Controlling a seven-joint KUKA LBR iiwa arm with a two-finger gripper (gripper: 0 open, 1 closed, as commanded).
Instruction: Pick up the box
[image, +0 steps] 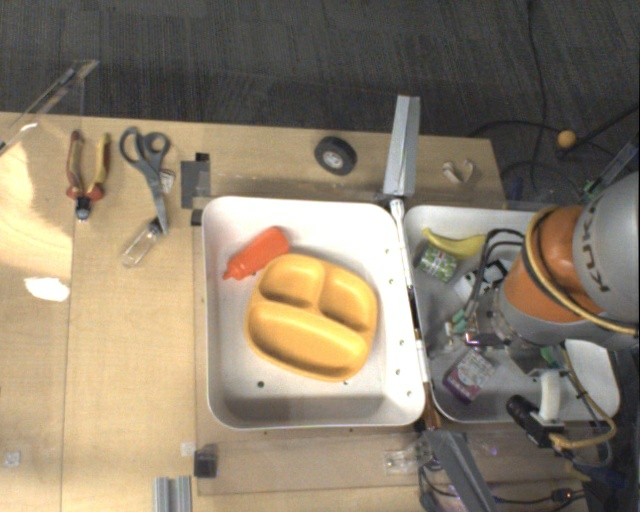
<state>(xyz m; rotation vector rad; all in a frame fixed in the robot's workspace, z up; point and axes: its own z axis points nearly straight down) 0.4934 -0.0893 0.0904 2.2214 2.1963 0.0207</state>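
A small purple box (468, 374) lies tilted near the front left of the right bin (600, 372). The arm comes in from the right, its orange band (545, 275) over the middle of that bin. My gripper (468, 326) hangs low among cables just behind the box, right above its far edge. Cables and the wrist body hide the gap between gripper and box, so contact cannot be judged.
A banana (452, 243) and a green can (436, 263) lie at the back left of the right bin. The left bin (225, 330) holds a yellow divided tray (312, 315) and an orange bottle (256, 252). Scissors (150, 170), pliers (84, 172) and a tape roll (336, 155) rest on the bench.
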